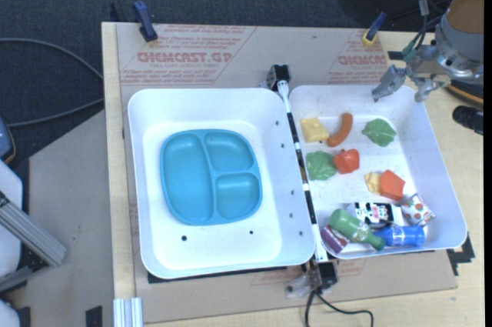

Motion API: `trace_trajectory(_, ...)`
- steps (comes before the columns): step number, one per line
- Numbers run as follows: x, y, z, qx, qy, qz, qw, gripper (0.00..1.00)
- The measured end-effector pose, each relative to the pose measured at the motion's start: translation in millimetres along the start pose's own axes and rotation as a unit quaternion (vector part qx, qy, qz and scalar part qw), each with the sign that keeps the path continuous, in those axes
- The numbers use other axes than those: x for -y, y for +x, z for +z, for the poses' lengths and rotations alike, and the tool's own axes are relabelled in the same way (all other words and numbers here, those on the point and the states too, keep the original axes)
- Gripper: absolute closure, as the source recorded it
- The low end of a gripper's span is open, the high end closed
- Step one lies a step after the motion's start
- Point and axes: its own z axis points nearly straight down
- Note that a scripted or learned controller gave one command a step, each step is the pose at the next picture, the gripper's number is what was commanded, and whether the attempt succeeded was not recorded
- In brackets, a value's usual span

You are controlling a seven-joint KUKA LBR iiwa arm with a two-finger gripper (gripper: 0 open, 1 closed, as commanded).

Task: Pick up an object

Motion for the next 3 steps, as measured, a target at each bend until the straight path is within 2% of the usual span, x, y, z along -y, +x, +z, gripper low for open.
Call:
trace_trajectory(1,87.1,61.7,42.0,0.000,0.000,0.000,1.0000,0.00)
trace_trajectory(2,78.0,70.9,123.3,0.000,-0.001,0.000,1.0000,0.00)
trace_trajectory(3,77.5,71.2,113.1,0.000,-0.002,0.001,1.0000,1.00)
